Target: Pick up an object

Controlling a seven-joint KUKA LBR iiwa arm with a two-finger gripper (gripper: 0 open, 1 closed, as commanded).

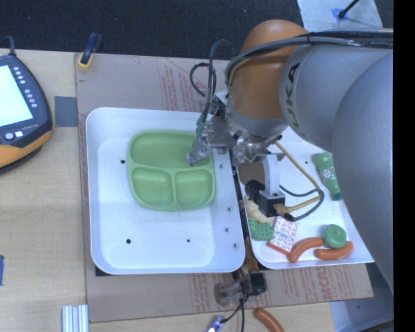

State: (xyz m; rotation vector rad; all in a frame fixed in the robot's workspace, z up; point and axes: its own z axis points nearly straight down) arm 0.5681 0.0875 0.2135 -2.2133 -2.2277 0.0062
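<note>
Gripper point(199, 151) hangs over left bin point(111, 254), at right far edge of green divided plate point(171, 169). Jaw state cannot tell from this slant; nothing seen between them.

Plate lies flat, mid-bin, alone there, so likely target; thin raised rim probably only place to pinch.

Right bin point(360, 258) holds clutter near arm: orange sausage point(306, 246), green-topped round piece point(335, 236), green bottle point(328, 173), red-patterned packet point(283, 232). Teach pendant point(10, 113) rests far left on bench.

A pale green divided tray point(171, 169) lies in the white left bin point(104, 206). Right of that bin lie an orange-red sausage point(303, 248) and a red-and-white checked packet point(284, 232).
</note>
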